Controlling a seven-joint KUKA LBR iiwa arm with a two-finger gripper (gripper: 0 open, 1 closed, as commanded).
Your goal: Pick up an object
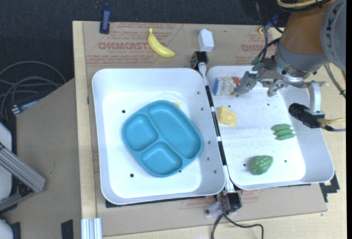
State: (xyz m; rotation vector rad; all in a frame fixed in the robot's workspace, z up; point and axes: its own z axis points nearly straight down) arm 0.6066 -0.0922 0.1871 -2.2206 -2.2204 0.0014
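While hovering over right bin (308, 174) top-left corner, gripper (257, 82) sits jaws spread, holding nothing; lines up near packet (224, 86). Yellow chunk (227, 117) just below, greens well apart.

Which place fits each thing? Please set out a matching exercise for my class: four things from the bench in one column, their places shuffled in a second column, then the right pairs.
Things:
1. blue divided plate
2. banana
3. yellow piece
4. green bumpy piece

Places:
A. on the board behind the bins
B. right bin, near its front edge
C. left bin
D. right bin, beside the divider between the bins

Pairs: 1-C, 2-A, 3-D, 4-B
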